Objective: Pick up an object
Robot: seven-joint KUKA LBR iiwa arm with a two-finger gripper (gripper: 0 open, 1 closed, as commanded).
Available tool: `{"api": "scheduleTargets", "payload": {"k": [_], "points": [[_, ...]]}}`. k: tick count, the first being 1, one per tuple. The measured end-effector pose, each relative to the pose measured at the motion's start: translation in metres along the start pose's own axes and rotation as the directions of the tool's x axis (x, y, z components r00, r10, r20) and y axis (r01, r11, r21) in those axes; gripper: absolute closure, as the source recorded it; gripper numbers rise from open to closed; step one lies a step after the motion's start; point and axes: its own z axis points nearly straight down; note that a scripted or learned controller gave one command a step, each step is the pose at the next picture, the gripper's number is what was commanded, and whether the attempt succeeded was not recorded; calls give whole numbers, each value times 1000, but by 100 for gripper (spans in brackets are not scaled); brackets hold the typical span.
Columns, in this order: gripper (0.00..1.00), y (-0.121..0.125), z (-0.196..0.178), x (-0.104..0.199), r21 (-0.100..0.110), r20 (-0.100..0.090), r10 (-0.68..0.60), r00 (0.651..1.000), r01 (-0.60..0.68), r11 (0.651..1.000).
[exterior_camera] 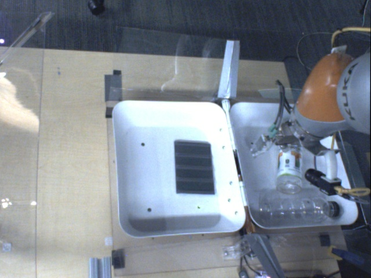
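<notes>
Large clear bottle point(293, 208): lies on its side in the right bin point(255, 178), along the near wall, with its dark cap toward the view's right.

Small labelled bottle point(288, 168): also in the right bin, just beyond the large clear bottle and near it. It is clear with a pale label, and its long axis runs near to far. Its far end is right under the gripper.

Gripper point(282, 142): low over the middle of the right bin, directly above the far end of the small labelled bottle. Whether it is open, closed or gripping anything cannot be told (wires and metal parts crowd that spot). Nothing can be seen lifted off the bin floor.

Dark ribbed slab point(194, 167): a flat black rectangle with crosswise ridges, lying alone near the middle of the left bin point(124, 172), well apart from both bottles.

Arm point(348, 91): comes in from the view's right above the right bin. Its orange band point(322, 94) sits over the bin's far right corner.

Bins: side by side with their inner walls touching. Both rest on the pale wooden bench point(64, 184).

Grey metal bar point(230, 68): stands at the far edge of the bins, where they meet.
</notes>
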Motion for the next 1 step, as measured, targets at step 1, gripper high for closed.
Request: {"api": "scheduleTargets", "payload": {"k": [1], "points": [[0, -8, 50, -66, -4, 1, -28, 1000, 28, 1000]]}}
